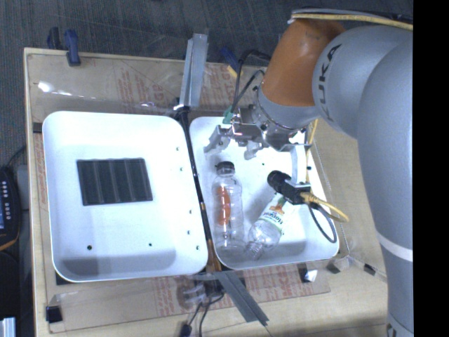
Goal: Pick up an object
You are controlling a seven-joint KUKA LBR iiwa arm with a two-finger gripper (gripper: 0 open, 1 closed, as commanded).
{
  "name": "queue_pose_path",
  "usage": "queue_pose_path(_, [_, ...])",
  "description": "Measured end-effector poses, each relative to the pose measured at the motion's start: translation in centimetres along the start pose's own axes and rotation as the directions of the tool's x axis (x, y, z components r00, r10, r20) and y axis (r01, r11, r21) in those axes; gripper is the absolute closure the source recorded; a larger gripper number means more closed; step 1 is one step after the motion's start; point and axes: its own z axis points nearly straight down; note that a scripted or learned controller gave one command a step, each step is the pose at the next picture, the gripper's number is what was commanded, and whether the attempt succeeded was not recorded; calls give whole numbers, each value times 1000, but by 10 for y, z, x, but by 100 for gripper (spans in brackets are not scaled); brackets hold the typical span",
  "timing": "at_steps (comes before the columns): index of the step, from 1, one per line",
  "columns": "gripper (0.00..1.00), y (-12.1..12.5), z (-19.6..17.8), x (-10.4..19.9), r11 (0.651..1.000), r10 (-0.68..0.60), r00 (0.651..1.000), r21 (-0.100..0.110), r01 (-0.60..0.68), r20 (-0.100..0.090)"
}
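Gripper [233,146] hangs released, fingers [213,144] spread with nothing between them, over the 12 o'clock end of the right bin [298,248]. Arm [351,69] reaches in from 3 o'clock, wrist bent downward, its bulk hiding the bin's 1 o'clock corner. Toward 6 o'clock lie a black-capped bottle [224,206] and, at its 4 o'clock, a tilted green-labelled bottle [268,227]; their lower ends appear to touch. A dark ribbed mat [114,181] lies in the left bin [112,248].
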Motion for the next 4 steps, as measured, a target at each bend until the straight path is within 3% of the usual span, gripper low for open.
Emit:
queue_pose_path(1, [0, 15, 128, -43, 1000, 23, 1000, 3, -23, 0])
queue_pose_path(2, [0, 78, 143, -39, 997, -72, 997, -6, 72, 6])
queue_pose_path(3, [0, 24, 142, -74, 997, -80, 997, -2, 80, 0])
queue_pose_path(4, [0, 65, 144, -83, 993, -120, 993, -4, 120, 0])
